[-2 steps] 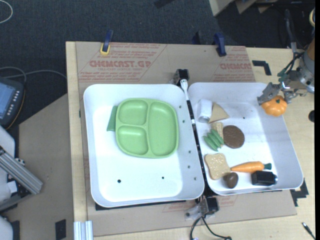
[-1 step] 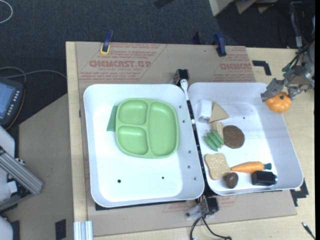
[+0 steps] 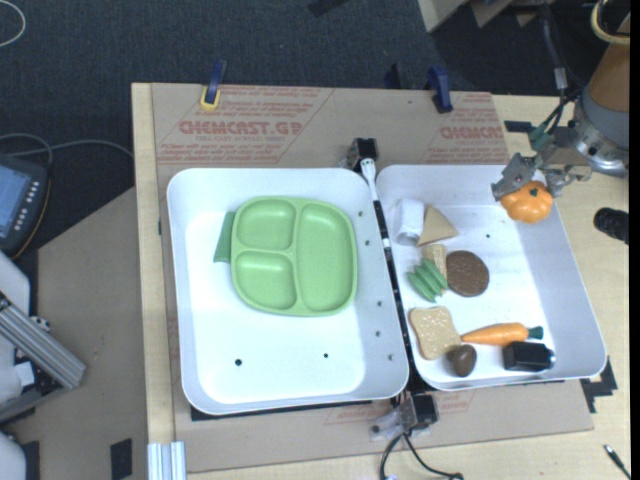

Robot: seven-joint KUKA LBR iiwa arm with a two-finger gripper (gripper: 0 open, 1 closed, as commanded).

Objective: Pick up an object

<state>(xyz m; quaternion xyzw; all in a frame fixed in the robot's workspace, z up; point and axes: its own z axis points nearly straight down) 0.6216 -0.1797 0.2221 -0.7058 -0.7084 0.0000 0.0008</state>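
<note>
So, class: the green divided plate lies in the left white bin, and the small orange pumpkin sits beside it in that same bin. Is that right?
Not quite. The green divided plate does lie in the left white bin, but the camera view shows the small orange pumpkin over the right white bin, at its far corner by the gripper.

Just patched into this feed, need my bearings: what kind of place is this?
Probably a robotics lab test bench: two white bins on a clamped board, toy food such as a carrot, loose cables.
</note>
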